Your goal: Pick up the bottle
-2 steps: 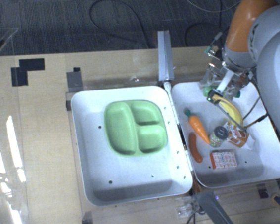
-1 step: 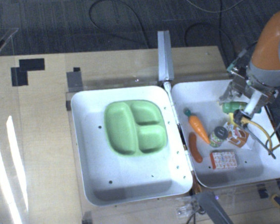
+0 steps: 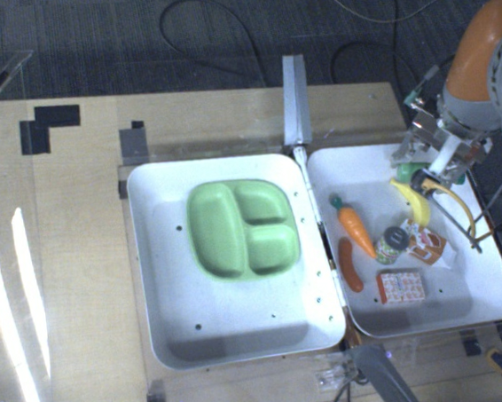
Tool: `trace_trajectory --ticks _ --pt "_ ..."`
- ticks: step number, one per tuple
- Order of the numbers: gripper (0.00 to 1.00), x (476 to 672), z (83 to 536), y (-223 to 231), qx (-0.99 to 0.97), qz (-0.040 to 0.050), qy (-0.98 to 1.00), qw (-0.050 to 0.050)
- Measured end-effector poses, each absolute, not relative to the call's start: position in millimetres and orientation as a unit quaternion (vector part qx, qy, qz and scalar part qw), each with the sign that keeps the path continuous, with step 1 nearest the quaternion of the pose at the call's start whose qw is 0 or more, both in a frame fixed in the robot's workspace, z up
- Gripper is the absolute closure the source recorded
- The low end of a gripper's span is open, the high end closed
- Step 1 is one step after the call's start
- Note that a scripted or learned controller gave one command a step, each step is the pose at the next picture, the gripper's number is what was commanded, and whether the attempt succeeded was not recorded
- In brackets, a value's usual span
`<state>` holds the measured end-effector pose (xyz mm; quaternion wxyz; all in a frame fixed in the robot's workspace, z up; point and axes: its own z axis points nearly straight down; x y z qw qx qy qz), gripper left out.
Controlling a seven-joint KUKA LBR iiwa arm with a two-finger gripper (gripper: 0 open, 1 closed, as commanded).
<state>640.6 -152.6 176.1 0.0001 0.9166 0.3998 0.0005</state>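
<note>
Your bottle [image 3: 391,243] stands near the middle of the right bin [image 3: 493,295], a small one with a dark cap facing up. It is untouched. A red-and-white packet [image 3: 429,246] lies against its right side, a carrot [image 3: 354,227] is just to its left, and a banana [image 3: 412,201] sits just above it. A red sausage-like piece [image 3: 348,264] and a flat printed box [image 3: 400,286] lie close by as well.

The tool [image 3: 418,158] hangs over the bin's upper right part, above the banana's top end and apart from the bottle. You cannot tell from here whether it is apart or together, and nothing can be seen gripped in it. By my reading the pick is not yet done: the approach, the grasp and the lift all remain.

The left bin [image 3: 158,339] carries a green divided tray [image 3: 240,228]. Both bins rest on a pale wooden counter [image 3: 64,287] marked with black tape patches [image 3: 47,126]. Beyond it is dark carpet [image 3: 126,30] with loose black cables [image 3: 214,17].
</note>
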Motion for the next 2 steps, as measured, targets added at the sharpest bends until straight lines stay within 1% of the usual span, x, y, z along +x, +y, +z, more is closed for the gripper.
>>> trace_trajectory --ticks 1,2 --pt "1.0 628.7 179.4 -176.7 0.908 0.0004 0.42 0.001" --pt "1.0 636.2 247.6 -191.8 0.954 0.0012 0.301 0.001"
